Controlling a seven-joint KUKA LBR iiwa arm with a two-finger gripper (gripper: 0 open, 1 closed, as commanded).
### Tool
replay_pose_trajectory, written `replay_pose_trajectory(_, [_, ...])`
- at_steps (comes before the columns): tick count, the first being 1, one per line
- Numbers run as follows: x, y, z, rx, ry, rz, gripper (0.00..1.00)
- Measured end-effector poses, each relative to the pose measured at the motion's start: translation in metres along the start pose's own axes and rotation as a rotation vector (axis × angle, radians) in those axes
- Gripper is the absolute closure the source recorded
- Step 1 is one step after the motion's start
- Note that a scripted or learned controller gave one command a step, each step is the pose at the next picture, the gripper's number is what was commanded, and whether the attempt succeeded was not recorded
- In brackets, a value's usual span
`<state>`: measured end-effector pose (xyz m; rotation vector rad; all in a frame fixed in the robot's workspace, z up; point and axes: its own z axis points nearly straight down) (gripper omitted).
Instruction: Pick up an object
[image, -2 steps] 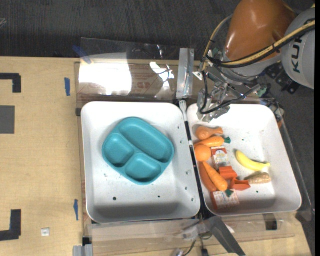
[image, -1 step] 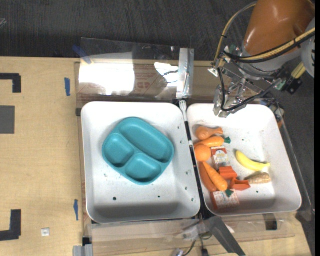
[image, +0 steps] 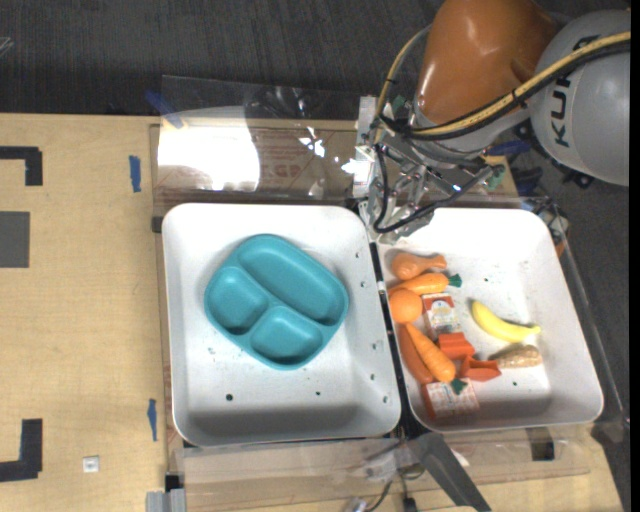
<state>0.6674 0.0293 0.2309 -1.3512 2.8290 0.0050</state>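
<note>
The right bin (image: 560, 300) holds a heap of toy food: several orange carrots (image: 428, 352), an orange ball (image: 404, 305), a yellow banana (image: 502, 323), a red-and-white carton (image: 441, 315), a tan piece (image: 514, 356) and a red packet (image: 452, 398). My gripper (image: 392, 222) hangs over the back left corner of that bin, just above the top carrot (image: 416, 264). The wrist and cables cover its fingers. Nothing shows in its grasp.
The left bin (image: 190, 380) bears a teal divided plate (image: 276, 298). A clear plastic sheet (image: 250, 150) lies behind the bins. The cardboard bench top (image: 75, 330) spreads to the left. The arm's orange band (image: 475, 50) looms over the bins' back right.
</note>
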Motion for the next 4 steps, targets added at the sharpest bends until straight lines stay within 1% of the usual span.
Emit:
replay_pose_trajectory(1, [0.05, -0.042, -0.035, 0.009, -0.002, -0.152, 1.0])
replay_pose_trajectory(2, [0.133, -0.107, 0.016, 0.0, 0.004, -0.4, 1.0])
replay_pose_trajectory(3, [0.129, -0.1, 0.136, -0.009, 0.002, -0.501, 1.0])
replay_pose_trajectory(4, [0.174, -0.142, 0.047, 0.01, 0.002, -0.666, 1.0])
